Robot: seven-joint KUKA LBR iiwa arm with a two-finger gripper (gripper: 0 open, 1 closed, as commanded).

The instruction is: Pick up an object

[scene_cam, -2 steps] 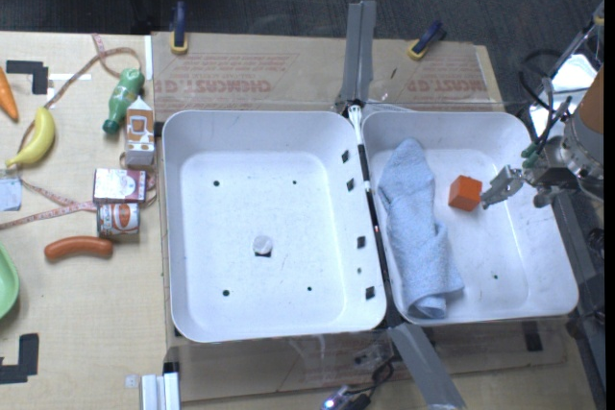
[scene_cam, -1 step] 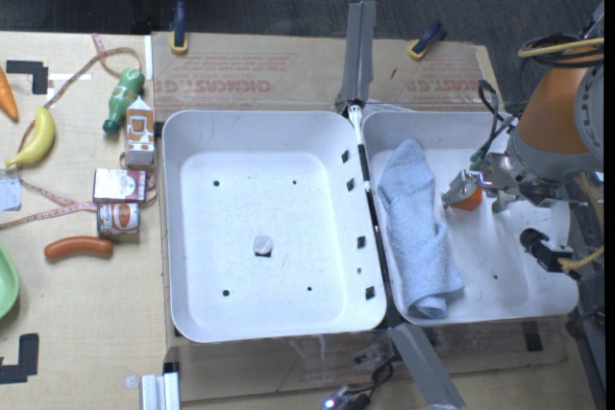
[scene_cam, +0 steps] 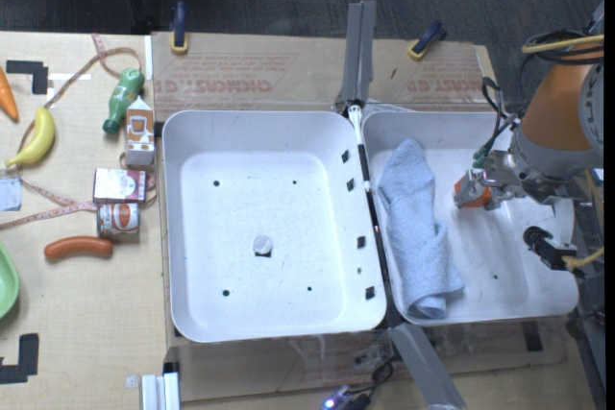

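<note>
A light blue towel (scene_cam: 419,228) lies crumpled along the left half of the right bin (scene_cam: 500,302). A small white round object (scene_cam: 262,246) rests on the floor of the left bin (scene_cam: 192,206). My gripper (scene_cam: 478,189) hangs low over the right bin, just right of the towel's upper part. A small orange thing (scene_cam: 467,196) sits right at its tip; whether it is held or lies on the bin floor is unclear. The arm's orange band (scene_cam: 562,106) is up and to the right of it.
On the wooden bench left of the bins lie a banana (scene_cam: 35,138), a green bottle (scene_cam: 123,97), a small carton (scene_cam: 139,133), a can (scene_cam: 119,219), a sausage (scene_cam: 78,249) and a measuring tape. Clamps (scene_cam: 426,40) hold the cardboard behind the bins.
</note>
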